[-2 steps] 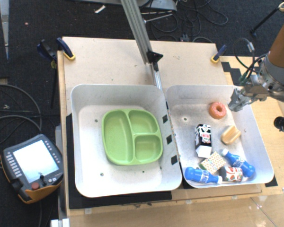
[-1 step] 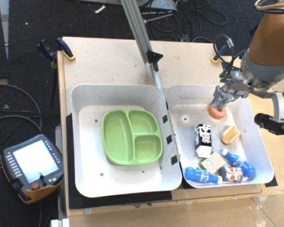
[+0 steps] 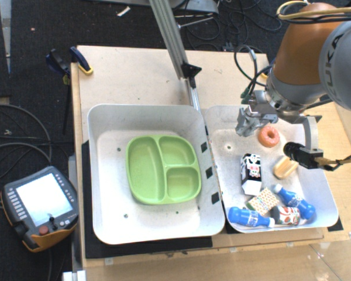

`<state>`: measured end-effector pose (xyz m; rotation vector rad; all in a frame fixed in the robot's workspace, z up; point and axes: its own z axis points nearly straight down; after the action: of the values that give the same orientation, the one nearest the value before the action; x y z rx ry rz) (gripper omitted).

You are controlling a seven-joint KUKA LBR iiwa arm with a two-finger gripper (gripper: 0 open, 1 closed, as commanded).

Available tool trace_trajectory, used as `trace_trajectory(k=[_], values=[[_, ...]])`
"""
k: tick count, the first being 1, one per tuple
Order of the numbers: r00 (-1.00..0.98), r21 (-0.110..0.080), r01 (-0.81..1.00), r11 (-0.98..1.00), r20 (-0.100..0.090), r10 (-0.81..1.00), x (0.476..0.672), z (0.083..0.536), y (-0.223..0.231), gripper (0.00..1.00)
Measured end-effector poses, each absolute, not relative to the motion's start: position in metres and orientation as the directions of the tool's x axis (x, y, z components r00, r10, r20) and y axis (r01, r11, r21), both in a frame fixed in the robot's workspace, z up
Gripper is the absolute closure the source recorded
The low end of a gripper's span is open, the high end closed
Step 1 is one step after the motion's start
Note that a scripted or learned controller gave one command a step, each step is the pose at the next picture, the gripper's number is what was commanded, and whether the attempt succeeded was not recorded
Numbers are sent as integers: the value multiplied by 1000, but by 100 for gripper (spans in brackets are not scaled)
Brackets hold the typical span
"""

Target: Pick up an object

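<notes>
The robot's gripper (image 3: 246, 123) hangs in the right bin (image 3: 222, 134), at nine o'clock from the orange donut (image 3: 269, 136); I cannot tell its grip.

Bright, even overhead light falls across the worktop (image 3: 134, 75) and the 2 white bins, the left bin (image 3: 105, 215) and the right bin (image 3: 324, 206); their walls run near blown-out white. Shadows are short and soft, darkest under the arm (image 3: 316, 51). The floor (image 3: 29, 51) stays dim. Focus is fair throughout, with mild softness and grain; the arm's orange band shows a dull sheen.
</notes>
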<state>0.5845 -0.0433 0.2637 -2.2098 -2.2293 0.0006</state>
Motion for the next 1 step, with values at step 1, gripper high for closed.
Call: trace_trajectory(k=[1], values=[[-9, -2, 1000, 9, 2, 1000, 591, 248, 16, 100]])
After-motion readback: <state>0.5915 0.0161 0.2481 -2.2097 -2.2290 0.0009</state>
